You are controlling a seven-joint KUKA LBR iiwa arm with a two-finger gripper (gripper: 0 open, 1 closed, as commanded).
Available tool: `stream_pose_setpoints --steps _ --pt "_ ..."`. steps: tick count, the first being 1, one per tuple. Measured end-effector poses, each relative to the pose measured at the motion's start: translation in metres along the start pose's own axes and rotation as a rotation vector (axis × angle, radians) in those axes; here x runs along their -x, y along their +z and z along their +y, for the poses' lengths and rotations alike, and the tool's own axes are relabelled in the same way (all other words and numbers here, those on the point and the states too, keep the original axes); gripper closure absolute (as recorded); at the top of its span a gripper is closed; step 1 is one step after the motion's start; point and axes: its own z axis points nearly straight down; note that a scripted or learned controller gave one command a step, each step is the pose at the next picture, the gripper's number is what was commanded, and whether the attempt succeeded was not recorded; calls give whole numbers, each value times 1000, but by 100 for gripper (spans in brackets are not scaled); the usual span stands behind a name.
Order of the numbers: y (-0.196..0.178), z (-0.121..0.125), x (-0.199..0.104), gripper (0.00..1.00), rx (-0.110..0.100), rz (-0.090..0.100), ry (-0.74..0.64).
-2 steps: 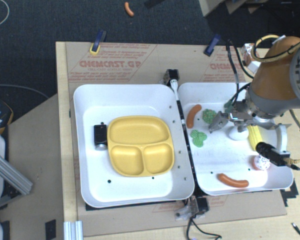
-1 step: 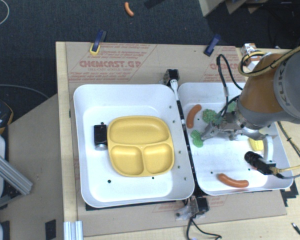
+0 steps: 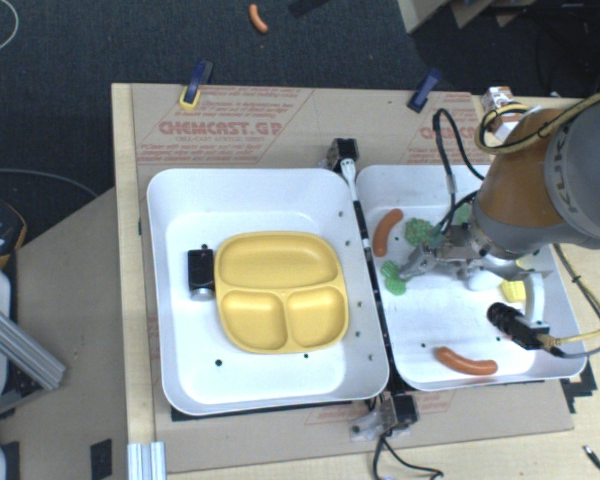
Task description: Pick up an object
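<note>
Two shallow white bins sit side by side on a cardboard-covered surface [image 3: 280, 118] printed with red lettering. The left bin [image 3: 180, 348] holds a yellow divided plate [image 3: 278, 290] with one long compartment above two smaller ones; a small black block [image 3: 200, 270] lies just beside the plate's left edge, touching or nearly touching it.

The right bin [image 3: 410, 358] holds the loose objects. An orange-red sausage [image 3: 385, 230] lies tilted near the bin's upper left, close to the wall shared with the left bin. Just beside it is a dark green leafy piece [image 3: 418, 232], and below that a brighter green piece [image 3: 392, 275] near the shared wall. A second sausage [image 3: 466, 362] lies nearly level near the bin's front wall, well apart from the first. A yellow item [image 3: 514, 290] shows partly under the arm at the right — its shape cannot be made out.

The arm [image 3: 540, 183] enters from the right, its orange band over the right bin. The gripper [image 3: 420, 260] points left and reaches low between the two green pieces; whether its fingers are apart or together cannot be told, and nothing is visibly held between them.

Blue clamps [image 3: 195, 80] grip the surface's far edge — a stray orange piece [image 3: 258, 17] lies on the dark floor [image 3: 100, 28] beyond.
</note>
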Motion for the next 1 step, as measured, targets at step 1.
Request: stream_pose_setpoints --steps 1 --pt "-12 2 -1 100 6 1 1"
